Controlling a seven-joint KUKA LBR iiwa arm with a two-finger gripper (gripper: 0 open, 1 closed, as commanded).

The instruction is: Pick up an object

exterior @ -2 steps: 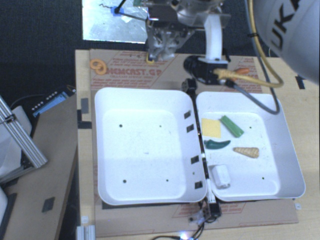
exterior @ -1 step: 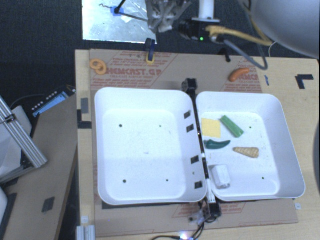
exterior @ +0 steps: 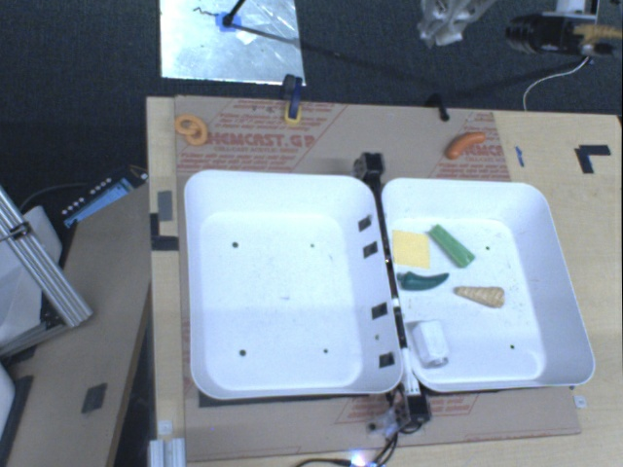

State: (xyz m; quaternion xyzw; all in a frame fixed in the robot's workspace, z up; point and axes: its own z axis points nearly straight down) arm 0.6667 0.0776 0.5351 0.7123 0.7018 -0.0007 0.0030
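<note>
— Objects for the pick, where are they?

— All five lie in the right bin [exterior: 555, 251]. A yellow square [exterior: 411, 249] sits near the bin's left wall, with a green block [exterior: 452, 245] just beside it to the right, tilted. Below them lies a dark green pepper [exterior: 422, 280], then a tan cone [exterior: 481, 297] to its right, and a white piece [exterior: 429, 342] near the front left corner.

— And the other bin?

— The left bin [exterior: 209, 261] touches the right one along a row of black clips.

— Any writing?

— Red print on the brown board of the worktop [exterior: 321, 129] reads something like "HEMCAST"; I cannot be sure of the letters. An orange sausage shape [exterior: 464, 144] and a tan ring [exterior: 191, 128] lie on that board, outside the bins. A blue and yellow clamp [exterior: 291, 99] grips its far edge.

— The arm?

— At the top right, well apart from the bins. The tool [exterior: 445, 16] hangs over the dark floor, blurred; I cannot tell how it stands, and nothing is seen in it.
</note>
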